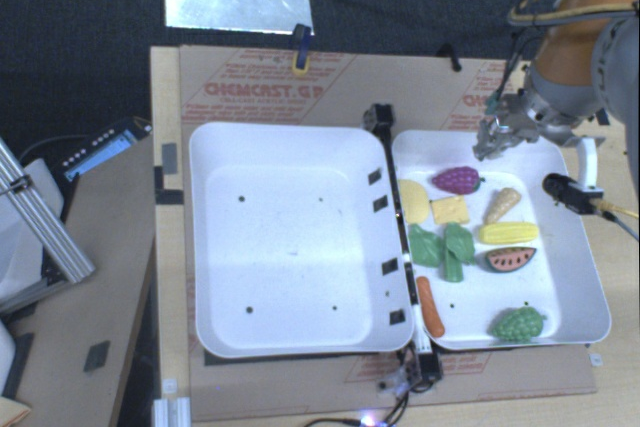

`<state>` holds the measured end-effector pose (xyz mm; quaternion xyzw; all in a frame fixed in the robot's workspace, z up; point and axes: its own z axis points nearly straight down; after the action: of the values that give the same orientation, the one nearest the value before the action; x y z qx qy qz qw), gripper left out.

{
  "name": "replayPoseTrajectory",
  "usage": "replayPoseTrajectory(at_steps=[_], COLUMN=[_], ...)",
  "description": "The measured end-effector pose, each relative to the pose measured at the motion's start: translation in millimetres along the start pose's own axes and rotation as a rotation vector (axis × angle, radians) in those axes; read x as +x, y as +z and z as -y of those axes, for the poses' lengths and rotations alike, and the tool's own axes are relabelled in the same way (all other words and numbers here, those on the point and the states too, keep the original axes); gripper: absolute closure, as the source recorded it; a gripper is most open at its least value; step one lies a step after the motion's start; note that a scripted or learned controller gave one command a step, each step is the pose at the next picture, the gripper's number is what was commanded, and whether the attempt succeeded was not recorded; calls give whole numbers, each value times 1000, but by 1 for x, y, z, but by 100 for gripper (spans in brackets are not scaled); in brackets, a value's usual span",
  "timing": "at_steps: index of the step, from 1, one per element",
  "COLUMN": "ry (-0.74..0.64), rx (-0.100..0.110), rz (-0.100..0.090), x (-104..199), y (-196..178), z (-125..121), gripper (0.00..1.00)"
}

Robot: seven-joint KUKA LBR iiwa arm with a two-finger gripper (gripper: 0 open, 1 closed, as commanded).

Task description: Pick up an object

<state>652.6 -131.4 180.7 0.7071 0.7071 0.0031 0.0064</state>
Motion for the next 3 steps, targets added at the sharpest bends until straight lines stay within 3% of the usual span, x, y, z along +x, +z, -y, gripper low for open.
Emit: replayPoseTrajectory(at_steps=[1, 2, 3], ry=[1, -8, 1], rx=[5, -3, 9], rz=[-1, -2, -2], x=[-40, -6, -47], y=[-45, -182, -169], z=[-13, -20, -18], gripper=[100, 100, 100])
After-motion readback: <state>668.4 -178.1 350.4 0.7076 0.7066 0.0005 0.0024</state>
